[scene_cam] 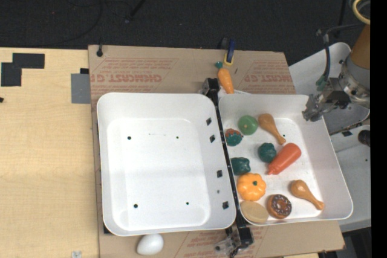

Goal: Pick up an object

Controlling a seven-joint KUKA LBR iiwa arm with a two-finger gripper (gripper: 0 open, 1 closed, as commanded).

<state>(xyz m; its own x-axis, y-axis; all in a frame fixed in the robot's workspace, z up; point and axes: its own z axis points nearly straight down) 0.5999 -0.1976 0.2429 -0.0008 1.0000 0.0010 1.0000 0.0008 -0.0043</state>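
Orange and green toy food crowds the right bin [338,190], all of it below and left of the end effector [318,107], which hangs over that bin's upper right rim. I cannot tell its state. The red carrot [284,158] lies nearest, touching a dark green piece [266,151], so a descent there could nudge both aside. The 2 drumsticks [271,127] could roll away.

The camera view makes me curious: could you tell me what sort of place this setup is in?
Most likely a robotics lab bench for grasping trials. Two white bins sit side by side on cardboard sheets, the right one holding toy food such as a pumpkin and a doughnut, while the gripper hangs at its right edge.
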